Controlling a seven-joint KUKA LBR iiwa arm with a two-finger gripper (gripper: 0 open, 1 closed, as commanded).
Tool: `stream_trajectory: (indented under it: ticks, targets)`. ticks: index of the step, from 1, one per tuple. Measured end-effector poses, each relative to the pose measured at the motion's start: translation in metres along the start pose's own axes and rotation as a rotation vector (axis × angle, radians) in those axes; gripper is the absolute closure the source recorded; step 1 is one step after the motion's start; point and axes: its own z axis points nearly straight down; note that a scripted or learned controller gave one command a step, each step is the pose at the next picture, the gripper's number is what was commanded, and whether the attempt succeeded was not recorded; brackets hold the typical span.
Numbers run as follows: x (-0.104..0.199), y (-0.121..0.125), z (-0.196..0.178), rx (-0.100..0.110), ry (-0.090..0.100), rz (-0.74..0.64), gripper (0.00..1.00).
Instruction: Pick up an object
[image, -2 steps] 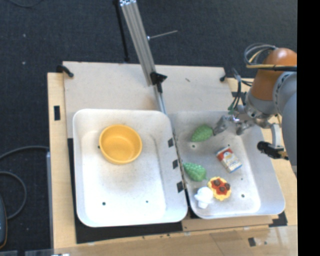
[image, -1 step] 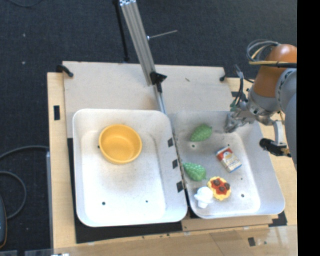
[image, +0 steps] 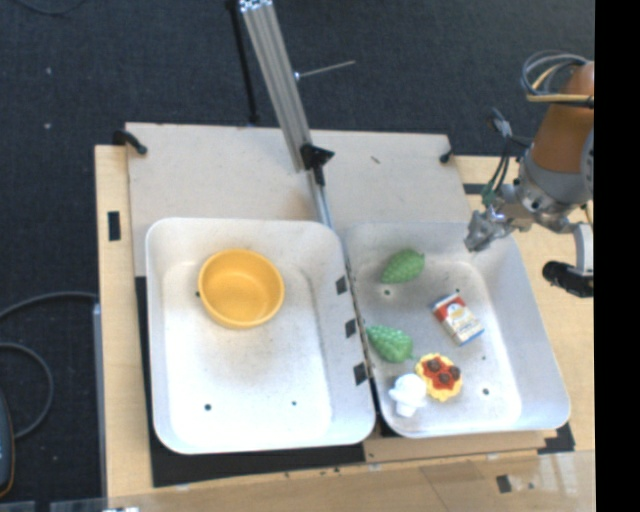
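Observation:
My gripper (image: 482, 234) hangs over the far right corner of the right bin (image: 520, 300), and nothing shows between its fingers. In that bin lie a green bumpy lump (image: 403, 266) near the far side, a second green lump (image: 390, 343) by the left wall, and a small red and white carton (image: 458, 318) right of the middle. A yellow toy with red spots (image: 440, 377) and a small white piece (image: 407, 393) sit near the front edge. The carton is the closest object to the gripper, below and slightly left of it.
A yellow bowl (image: 241, 287) sits in the left bin (image: 250, 400). A slanted metal pole (image: 285, 90) rises from the back of the bench between the bins. The arm's orange band (image: 562, 130) is at the right edge.

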Motion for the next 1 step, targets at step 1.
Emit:
stream_trajectory:
  ticks: [1]
  targets:
    - [-0.0013, 0.0015, -0.0374, 0.002, 0.001, -0.002, 1.0]
